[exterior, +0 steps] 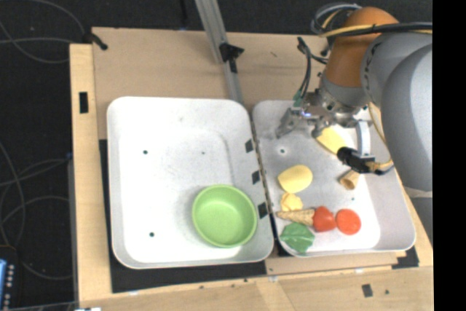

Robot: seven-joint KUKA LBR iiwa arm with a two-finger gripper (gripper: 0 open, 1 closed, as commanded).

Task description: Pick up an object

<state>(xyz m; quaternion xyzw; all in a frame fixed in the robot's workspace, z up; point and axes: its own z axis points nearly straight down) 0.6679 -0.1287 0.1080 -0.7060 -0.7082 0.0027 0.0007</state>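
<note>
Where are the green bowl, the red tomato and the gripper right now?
green bowl (224,215): camera view, centre of its inside, left bin.
red tomato (349,221): camera view, top of its round body, right bin.
gripper (304,117): camera view, between its fingertips, over right bin.

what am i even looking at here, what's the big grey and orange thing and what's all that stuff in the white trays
This is one camera fixed above a workbench, looking down at a slant. The grey and orange thing is a robot arm reaching in from the right; its gripper hangs over the right bin. It is meant to pick something up, but I see nothing held. The left bin holds a green bowl. The right bin holds small toy-like items: yellow pieces, two red balls, a green piece and a cone shape.
</note>
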